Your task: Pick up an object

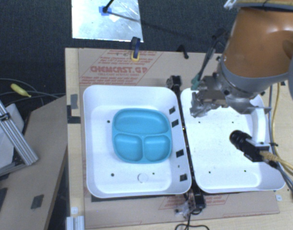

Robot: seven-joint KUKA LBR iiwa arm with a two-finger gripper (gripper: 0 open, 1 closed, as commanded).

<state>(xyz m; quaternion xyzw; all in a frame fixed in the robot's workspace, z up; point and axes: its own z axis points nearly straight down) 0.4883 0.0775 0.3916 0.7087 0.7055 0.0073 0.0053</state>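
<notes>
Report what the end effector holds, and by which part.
Nothing visibly held; the end effector is over the right bin, away from the blue tray.

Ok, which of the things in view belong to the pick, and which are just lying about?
For the job:
- blue divided tray, in the left bin
- gripper, over the right bin

Lying about:
- silvery sheet on the floor beyond the bench
- printed brown board under the bins
- small yellow piece off to the left

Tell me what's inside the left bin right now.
A blue divided tray lies flat mid-floor in the left bin, its three compartments holding nothing. Bare white floor shows around it. The floor beneath the tray is covered.
</notes>
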